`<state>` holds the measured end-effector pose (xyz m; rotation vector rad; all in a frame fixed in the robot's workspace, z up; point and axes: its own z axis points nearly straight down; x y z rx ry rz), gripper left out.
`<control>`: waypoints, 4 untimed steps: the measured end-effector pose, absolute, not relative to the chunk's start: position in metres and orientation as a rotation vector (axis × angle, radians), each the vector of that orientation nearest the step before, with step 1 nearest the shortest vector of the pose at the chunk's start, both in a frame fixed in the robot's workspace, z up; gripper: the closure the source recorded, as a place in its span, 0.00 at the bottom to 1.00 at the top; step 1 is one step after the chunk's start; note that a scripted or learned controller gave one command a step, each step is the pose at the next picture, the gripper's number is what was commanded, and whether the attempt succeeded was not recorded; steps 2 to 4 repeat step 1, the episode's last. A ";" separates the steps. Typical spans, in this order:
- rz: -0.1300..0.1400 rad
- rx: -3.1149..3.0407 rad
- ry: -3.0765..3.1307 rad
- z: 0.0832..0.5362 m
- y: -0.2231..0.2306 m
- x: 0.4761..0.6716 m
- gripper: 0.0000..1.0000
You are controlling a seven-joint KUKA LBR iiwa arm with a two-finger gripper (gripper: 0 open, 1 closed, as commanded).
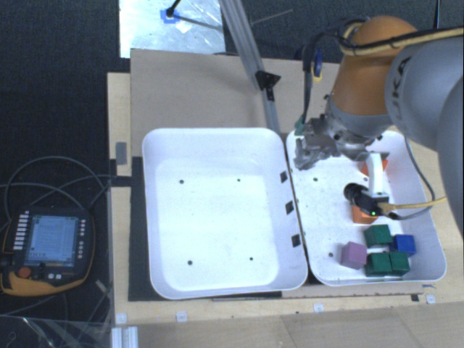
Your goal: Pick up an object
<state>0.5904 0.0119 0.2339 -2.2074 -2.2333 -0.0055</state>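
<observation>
My gripper (303,155) hangs over the upper left corner of the right bin (428,267), near the wall between the two bins. Nothing shows held in it. Toward the bin's front right lie a purple block (354,254), two dark green blocks (377,235) (377,265), a blue block (404,243) and a lighter green block (399,262), packed close together. An orange thing (359,214) lies just behind them, partly hidden by the wrist's fittings. All these objects sit well to the right of and nearer than the gripper.
The left bin (156,216) stands beside the right one. A slanted metal pole (246,42) rises behind the bins. A teach pendant (47,249) with cables rests on the floor at far left. The arm's orange band (370,56) and grey link cover the upper right.
</observation>
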 end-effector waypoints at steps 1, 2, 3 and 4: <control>-0.004 -2.208 -2.233 0.231 0.068 0.581 1.00; -0.004 -2.208 -2.233 0.231 0.068 0.581 1.00; -0.004 -2.208 -2.233 0.231 0.068 0.581 1.00; -0.004 -2.208 -2.233 0.231 0.068 0.581 1.00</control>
